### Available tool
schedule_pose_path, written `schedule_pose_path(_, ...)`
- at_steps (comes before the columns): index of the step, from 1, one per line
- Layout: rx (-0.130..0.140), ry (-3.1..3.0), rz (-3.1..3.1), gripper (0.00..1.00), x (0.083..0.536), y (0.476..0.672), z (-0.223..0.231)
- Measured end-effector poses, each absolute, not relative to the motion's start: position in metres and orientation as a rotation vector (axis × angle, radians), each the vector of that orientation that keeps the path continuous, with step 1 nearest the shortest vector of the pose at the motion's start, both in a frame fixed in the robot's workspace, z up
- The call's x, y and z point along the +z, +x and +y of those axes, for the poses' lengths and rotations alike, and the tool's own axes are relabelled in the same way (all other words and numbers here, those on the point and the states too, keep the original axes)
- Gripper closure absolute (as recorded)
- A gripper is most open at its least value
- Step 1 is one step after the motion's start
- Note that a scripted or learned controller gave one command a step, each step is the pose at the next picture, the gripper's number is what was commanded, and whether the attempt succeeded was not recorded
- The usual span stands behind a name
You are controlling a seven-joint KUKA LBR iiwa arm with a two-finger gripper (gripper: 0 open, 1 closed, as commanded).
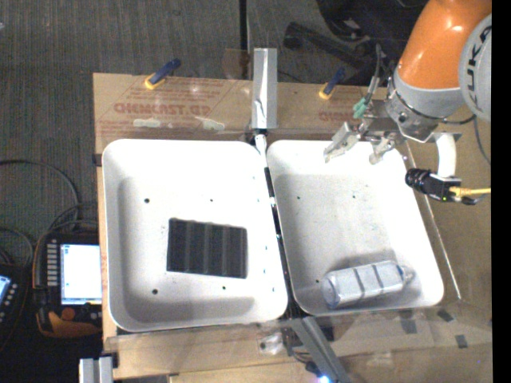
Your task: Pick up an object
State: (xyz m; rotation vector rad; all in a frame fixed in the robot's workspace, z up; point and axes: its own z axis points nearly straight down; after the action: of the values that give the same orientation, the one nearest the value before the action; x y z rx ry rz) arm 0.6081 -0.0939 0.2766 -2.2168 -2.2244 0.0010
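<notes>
The arm (447, 46) enters from the right and holds the gripper (359, 148) over the far edge of the right bin (351, 206), near that bin's far right corner. The jaws stand open, the two fingers spread apart with nothing between them.

A grey-white packet (367, 284) with banded sections lies flat in the right bin, close to its near right corner and well apart from the gripper. A dark rectangular ribbed object (207, 248) lies flat in the left bin (128, 214), near the middle, slightly toward the near edge.

The two bins sit side by side on the tabletop (160, 106), their inner rims touching. Two clamps, one (162, 73) with a blue handle, the other (331, 80) similar, sit at the tabletop's far edge.
</notes>
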Motion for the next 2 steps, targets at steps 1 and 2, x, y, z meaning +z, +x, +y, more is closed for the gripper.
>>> schedule_pose_path(1,0.002,-2.259,-2.181,0.0,0.231,0.539,-0.114)
schedule_pose_path(2,0.001,-2.265,-2.179,0.0,0.276,0.506,-0.168)
